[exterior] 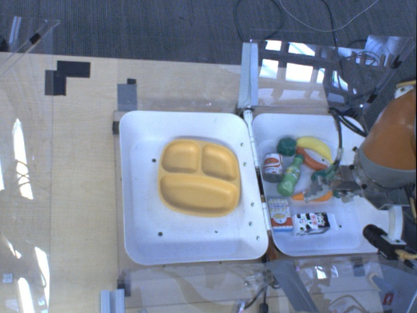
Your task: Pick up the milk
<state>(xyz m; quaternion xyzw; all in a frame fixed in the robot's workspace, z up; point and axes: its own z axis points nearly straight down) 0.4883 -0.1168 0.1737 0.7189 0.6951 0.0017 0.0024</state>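
Reaching in from the right, the gripper [319, 189] hung low over the right bin [348, 240], its dark fingers pointing left toward the cluster of items there. Whether those fingers were spread or closed could not be made out, since they blurred into the orange and grey shapes beneath them. Behind the gripper, the arm's orange band [394, 132] rose at the right edge, with the grey wrist below it.

Just under and beside the fingertips lay a carrot-like orange piece [311, 197], and right to its left a green bottle [289, 177] rested at a slant. Above the gripper, an orange-red item [313, 160] lay beside a yellow banana [315, 147], and a dark green round thing [287, 145] sat to their left. A small can with a red and white label [273, 165] stood near the bin's left wall.

The milk [311, 223], a small carton with black and white cow patches, lay on its side on the bin floor, below the gripper and apart from it, nothing gripping it. Touching or nearly touching its left end was a small box with a red and white face [280, 214].

Across the divider, the left bin [140, 175] held a yellow compartment tray [199, 177] with two small sections at the top and one long one below. Both bins sat on the pale wooden bench [65, 194], and black cables [273, 12] looped over the dark floor beyond.
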